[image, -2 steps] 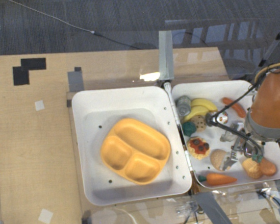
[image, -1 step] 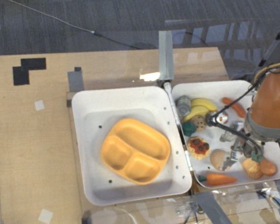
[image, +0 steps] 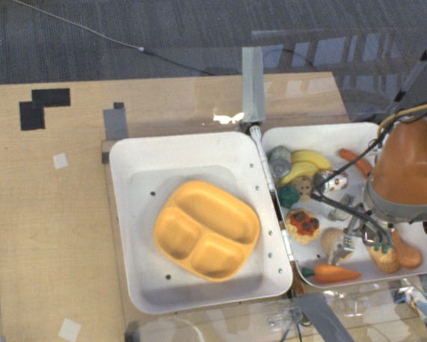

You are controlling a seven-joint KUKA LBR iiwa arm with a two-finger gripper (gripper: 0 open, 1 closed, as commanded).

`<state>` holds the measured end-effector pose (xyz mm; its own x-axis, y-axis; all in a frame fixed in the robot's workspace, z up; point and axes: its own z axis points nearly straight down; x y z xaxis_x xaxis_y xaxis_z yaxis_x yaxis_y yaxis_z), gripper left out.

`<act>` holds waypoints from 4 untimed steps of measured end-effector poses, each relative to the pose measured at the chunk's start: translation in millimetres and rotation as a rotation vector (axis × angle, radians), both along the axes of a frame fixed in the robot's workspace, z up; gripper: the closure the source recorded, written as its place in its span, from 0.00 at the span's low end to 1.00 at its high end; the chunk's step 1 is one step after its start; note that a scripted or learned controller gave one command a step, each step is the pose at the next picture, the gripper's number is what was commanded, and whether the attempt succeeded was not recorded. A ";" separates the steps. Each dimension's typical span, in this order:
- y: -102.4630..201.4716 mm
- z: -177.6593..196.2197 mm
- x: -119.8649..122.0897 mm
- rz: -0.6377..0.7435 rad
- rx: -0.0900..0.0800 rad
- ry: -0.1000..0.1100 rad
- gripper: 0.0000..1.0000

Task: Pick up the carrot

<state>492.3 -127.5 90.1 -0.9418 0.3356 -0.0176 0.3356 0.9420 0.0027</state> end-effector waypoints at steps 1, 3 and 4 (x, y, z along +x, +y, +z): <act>-50.1 26.3 -3.3 0.134 -0.001 0.009 0.00; -49.3 25.7 -3.3 0.135 0.000 0.009 0.00; 21.9 0.9 1.8 0.035 -0.001 -0.006 0.00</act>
<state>494.2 -105.6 90.9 -0.9528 0.3027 -0.0236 0.3027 0.9531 0.0036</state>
